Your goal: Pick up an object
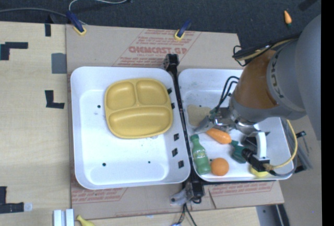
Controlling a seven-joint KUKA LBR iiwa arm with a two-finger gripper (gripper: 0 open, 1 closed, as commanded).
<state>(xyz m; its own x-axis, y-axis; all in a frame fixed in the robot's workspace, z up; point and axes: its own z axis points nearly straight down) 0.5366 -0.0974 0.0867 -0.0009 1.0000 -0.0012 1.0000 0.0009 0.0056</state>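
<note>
We see two shallow white bins side by side on a cardboard sheet [156,50] laid over the desk [31,115]. The left bin [86,162] holds a yellow divided plate [139,107], three compartments, lying flat in its upper half.

The right bin [203,81] holds the loose objects. A green bottle [199,154] lies along the bin's left wall, near the lower edge. An orange ball [219,166] sits just beside the bottle's lower end. An orange carrot-shaped piece [219,136] lies tilted near the middle of the bin, just above and right of the bottle's top. A dark teal object [239,152] lies right of the carrot piece, and a small yellow item [259,170] rests near the bin's lower right corner.

The grey arm [297,79] with its orange band [253,81] reaches in from the right, over the right bin. The hand [223,121] sits low, directly above the carrot piece and close to it. We cannot tell how the hand is set, nor whether it touches the carrot piece.
</note>
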